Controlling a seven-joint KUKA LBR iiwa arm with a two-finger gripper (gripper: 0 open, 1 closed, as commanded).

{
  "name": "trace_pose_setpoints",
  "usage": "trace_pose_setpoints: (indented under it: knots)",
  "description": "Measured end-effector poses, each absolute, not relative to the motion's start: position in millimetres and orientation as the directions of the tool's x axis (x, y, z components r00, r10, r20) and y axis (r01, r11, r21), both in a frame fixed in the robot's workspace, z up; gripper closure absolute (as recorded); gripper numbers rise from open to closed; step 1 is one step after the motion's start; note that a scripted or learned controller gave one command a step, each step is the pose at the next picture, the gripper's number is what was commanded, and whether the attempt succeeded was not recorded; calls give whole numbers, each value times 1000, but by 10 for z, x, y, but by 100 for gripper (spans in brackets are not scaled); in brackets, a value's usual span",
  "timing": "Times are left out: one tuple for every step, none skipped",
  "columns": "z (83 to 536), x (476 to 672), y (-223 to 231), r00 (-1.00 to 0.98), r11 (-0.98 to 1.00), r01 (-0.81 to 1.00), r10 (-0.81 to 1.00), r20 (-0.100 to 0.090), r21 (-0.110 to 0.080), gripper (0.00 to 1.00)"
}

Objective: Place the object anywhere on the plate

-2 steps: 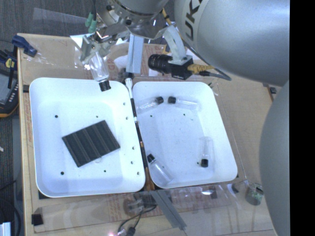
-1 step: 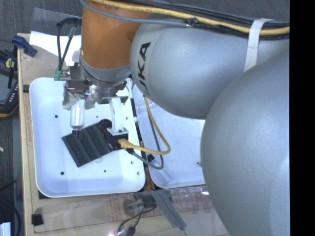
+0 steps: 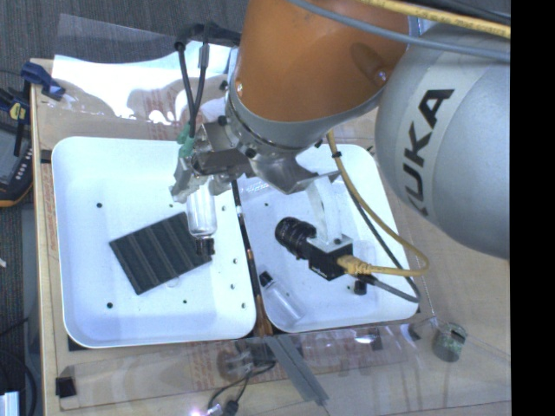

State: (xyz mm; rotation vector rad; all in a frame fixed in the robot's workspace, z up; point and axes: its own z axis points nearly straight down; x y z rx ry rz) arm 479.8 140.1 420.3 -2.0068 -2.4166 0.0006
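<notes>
**Arm hung over the seam between two bins**

At the far left edge of the bench, a dark device with an orange rim (image 3: 13,167) is seen. The left bin (image 3: 82,232) carries a dark ribbed plate (image 3: 160,251), lying flat and skewed near the bin's middle. Just above the plate's upper right corner, a small clear cylinder (image 3: 200,214) is seen upright below the gripper (image 3: 198,189), near the bin's right edge. Whether it is clamped or merely beneath the gripper cannot be told. The arm (image 3: 312,50) covers both bins' far edges and much of the right bin (image 3: 299,306). In the right bin, a black camera-like unit (image 3: 308,245) with a yellow cable (image 3: 386,271) is mounted near the middle.
</notes>
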Motion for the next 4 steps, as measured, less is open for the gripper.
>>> trace_pose_setpoints:
  knots:
    - [4409, 5376, 2026, 56, -56, 998, 998, -2, -1, 100]
    - [4406, 6019, 2089, -1, 1, 1000, 1000, -2, -3, 100]
    - [3704, 5409, 1433, 4, -4, 1000, 1000, -3, -6, 100]
    - [3775, 5906, 2067, 52, -52, 999, 999, -3, -4, 100]
